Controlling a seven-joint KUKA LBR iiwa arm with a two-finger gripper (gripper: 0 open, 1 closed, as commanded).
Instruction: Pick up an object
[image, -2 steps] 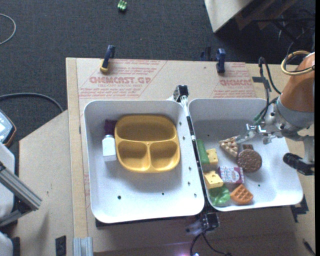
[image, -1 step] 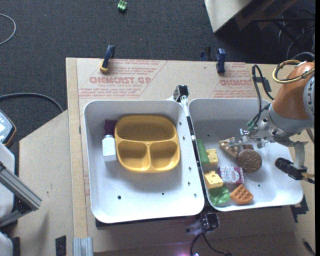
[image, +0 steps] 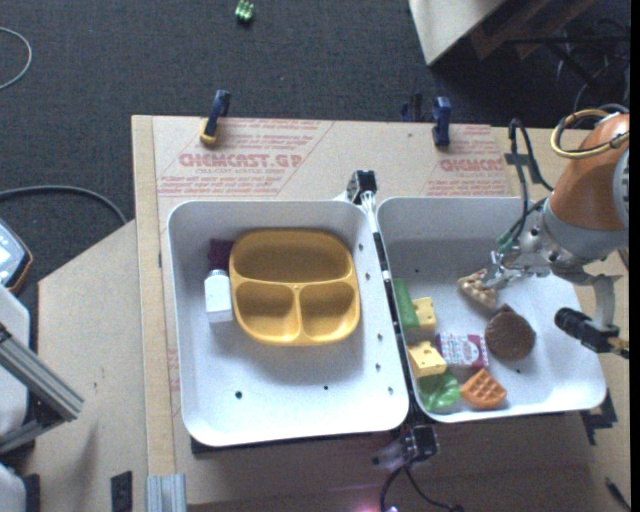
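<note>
Pale brown printed board bench top (image: 300, 160), red lettering across its far part; two shallow white plastic bins directly on it, side by side and touching: left white bin (image: 190, 300), right white bin (image: 570, 380); blue-and-yellow clamp (image: 214, 118) and blue clamp (image: 441, 121) gripping the far edge
</note>
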